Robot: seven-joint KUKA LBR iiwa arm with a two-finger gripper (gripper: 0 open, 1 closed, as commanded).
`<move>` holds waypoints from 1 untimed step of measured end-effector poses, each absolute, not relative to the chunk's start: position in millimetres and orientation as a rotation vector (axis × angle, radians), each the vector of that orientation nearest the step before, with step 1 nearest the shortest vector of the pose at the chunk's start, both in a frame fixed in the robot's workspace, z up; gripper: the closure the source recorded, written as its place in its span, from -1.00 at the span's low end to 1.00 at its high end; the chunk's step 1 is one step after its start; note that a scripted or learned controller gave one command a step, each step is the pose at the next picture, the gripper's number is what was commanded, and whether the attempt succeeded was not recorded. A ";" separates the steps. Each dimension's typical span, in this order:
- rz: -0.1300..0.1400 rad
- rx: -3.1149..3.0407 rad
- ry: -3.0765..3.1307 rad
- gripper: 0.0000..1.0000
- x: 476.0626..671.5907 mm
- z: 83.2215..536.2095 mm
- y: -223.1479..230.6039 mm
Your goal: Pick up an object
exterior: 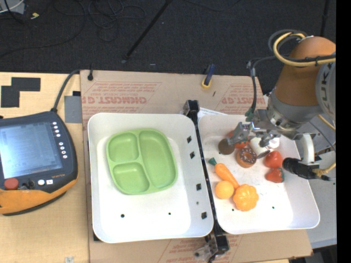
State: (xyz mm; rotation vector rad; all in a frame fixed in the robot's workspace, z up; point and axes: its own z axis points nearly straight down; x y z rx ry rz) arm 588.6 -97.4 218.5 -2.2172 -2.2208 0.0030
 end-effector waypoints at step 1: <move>0.014 -2.209 -2.214 -1.00 556.5 100.9 -81.4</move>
